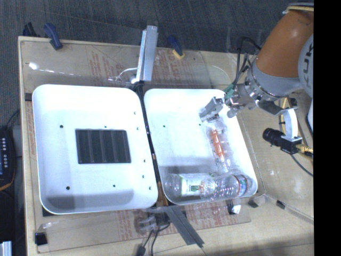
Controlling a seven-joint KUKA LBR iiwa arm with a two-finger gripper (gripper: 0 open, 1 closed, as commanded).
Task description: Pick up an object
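Single arm (282,41) enters from the right; end effector (213,109) sits over the upper right corner of the right bin (176,116), at the top end of a clear bottle (219,145) with an orange insert that lies lengthwise along the bin's right wall. Cannot tell whether the end effector is apart or together: its tip is small and partly merged with the bottle's glare, and nothing is visibly between it. A second clear bottle (208,185), green label, lies crosswise along the near wall of the same bin, its right end close to the lower end of the first; whether they touch is unclear. Left bin (53,143) holds a dark ribbed rectangle (103,146), flat near the centre, well apart from the arm. Judgement: approach step, no grasp confirmed. Nearest candidate is the orange-insert bottle. Next move calls for descending squarely across the bottle's narrow width, not along its length, and clear of the bin wall; the smooth round plastic may roll or slip out on closing.
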